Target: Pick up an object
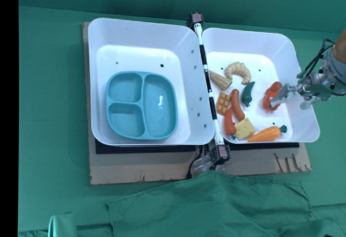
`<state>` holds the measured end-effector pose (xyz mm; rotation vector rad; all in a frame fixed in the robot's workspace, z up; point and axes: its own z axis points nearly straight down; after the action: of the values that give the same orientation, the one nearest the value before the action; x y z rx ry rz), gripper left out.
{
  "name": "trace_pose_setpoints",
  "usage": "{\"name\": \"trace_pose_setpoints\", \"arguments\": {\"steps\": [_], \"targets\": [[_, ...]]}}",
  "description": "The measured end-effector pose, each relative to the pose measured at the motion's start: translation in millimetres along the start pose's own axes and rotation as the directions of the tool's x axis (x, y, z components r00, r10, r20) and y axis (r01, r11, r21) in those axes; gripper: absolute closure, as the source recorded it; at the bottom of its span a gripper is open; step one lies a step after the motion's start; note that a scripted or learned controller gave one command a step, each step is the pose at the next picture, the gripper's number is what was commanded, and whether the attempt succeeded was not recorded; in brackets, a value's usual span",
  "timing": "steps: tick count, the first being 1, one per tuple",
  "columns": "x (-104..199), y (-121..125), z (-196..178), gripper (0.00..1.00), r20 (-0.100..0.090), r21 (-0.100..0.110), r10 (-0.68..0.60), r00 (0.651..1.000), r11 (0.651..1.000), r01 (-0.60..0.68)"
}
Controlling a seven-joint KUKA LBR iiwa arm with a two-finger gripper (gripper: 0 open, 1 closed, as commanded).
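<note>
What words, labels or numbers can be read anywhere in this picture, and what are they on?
None: no readable text, number or sign stands on anything here.
The blue divided plate, the two white bins, the toy foods such as the carrot and croissant, and the gripper all look plain.

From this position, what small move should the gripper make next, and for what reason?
Probably a short descent straight onto the red toy. The gripper sits at that toy's right edge in the right bin, and the toy lies apart from the green pepper and the carrot, so there seems to be room around it. Whether the gripper already touches the toy cannot be told.
</note>
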<state>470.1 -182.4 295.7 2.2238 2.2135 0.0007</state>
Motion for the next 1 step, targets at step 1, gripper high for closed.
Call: {"name": "trace_pose_setpoints", "arguments": {"steps": [1], "targets": [[-4.9,73.3,17.1,0.00,0.003,-0.004,-0.003,1.000,1.000,0.003]]}}
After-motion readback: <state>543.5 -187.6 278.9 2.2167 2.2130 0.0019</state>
